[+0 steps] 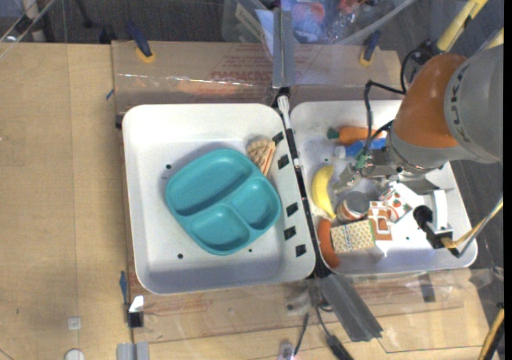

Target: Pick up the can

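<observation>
The can [352, 209], small with a silvery rim and a reddish-brown top, stands in the right bin [464, 250] near its middle. My gripper [354, 182] hangs right above it, coming down from the grey arm with the orange band [428, 114] at the right. The metal gripper body hides the can's far edge. I cannot tell whether the gripper touches the can.
Around the can lie a yellow banana [322, 190], a carrot [354, 134], a tan sponge [353, 236], an orange-red object [325, 243] and a white-and-red carton [390, 217]. The left bin [148, 190] holds a teal divided plate [222, 200] and a beige item [262, 151].
</observation>
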Action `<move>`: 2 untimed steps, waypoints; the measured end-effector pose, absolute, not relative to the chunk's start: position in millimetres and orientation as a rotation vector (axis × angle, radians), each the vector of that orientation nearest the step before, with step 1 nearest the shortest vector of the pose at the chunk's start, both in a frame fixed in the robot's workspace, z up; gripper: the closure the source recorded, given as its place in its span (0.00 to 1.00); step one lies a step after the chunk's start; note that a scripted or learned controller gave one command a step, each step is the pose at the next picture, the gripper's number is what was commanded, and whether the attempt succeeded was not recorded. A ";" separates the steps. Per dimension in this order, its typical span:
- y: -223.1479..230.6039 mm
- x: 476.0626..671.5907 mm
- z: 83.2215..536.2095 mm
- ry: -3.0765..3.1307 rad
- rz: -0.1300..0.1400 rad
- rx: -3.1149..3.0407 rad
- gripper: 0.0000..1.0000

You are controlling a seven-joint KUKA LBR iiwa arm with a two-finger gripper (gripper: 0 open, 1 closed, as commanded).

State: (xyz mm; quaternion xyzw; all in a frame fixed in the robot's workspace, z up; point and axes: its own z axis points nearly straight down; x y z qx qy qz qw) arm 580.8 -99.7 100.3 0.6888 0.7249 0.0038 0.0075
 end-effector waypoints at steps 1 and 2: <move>-102.7 582.8 90.1 2.058 0.015 2.362 0.00; -156.7 636.6 91.0 2.075 0.010 2.343 0.00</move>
